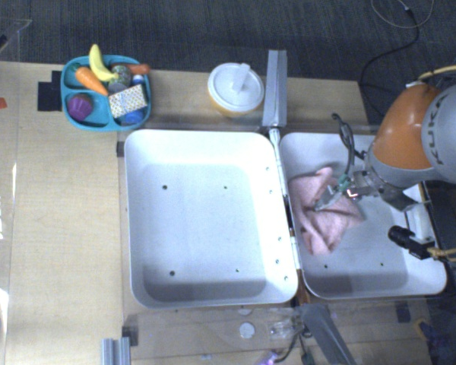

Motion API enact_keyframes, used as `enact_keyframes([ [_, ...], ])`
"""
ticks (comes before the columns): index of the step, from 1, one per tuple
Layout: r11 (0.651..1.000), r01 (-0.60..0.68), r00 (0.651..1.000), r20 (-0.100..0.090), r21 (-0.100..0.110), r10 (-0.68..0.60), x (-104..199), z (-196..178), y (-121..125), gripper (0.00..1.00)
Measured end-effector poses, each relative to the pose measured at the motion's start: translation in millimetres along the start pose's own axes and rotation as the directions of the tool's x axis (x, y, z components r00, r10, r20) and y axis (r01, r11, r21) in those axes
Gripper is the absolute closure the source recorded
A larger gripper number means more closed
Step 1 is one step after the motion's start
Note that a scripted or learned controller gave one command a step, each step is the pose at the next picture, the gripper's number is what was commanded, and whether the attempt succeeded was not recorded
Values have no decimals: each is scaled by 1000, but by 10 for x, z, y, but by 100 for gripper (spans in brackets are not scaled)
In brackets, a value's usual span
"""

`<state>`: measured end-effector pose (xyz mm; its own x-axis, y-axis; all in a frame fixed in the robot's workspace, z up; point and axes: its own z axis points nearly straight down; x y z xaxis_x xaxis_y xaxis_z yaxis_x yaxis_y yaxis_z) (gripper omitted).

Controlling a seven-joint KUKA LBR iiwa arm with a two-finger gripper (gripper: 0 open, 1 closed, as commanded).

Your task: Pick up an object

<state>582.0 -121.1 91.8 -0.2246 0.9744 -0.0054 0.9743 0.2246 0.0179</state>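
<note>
A crumpled pink cloth point(321, 211), soft and folded, lies at the left side of the right white bin point(380, 276). The arm's tool point(340, 192) presses on its top edge; whether it is clenched cannot be told. The left bin point(205, 219) sits beside it on the wooden worktop point(53, 226).

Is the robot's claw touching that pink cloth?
Cannot tell. In the camera view the gripper overlaps the pink cloth, but contact isn't plain.

The arm point(441, 139) was grey with a rounded orange band; dark "KUKA" lettering marked its casing; black cables trailed alongside.
</note>
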Motion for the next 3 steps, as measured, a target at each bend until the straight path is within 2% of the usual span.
enact_keyframes([
  [1,1000,-2,1000,-1,3,2,104,19,527,0],
  [2,1000,11,1000,1,3,-11,-88,9,197,0],
  [3,1000,-4,1000,-2,13,4,-65,34,897,0],
])
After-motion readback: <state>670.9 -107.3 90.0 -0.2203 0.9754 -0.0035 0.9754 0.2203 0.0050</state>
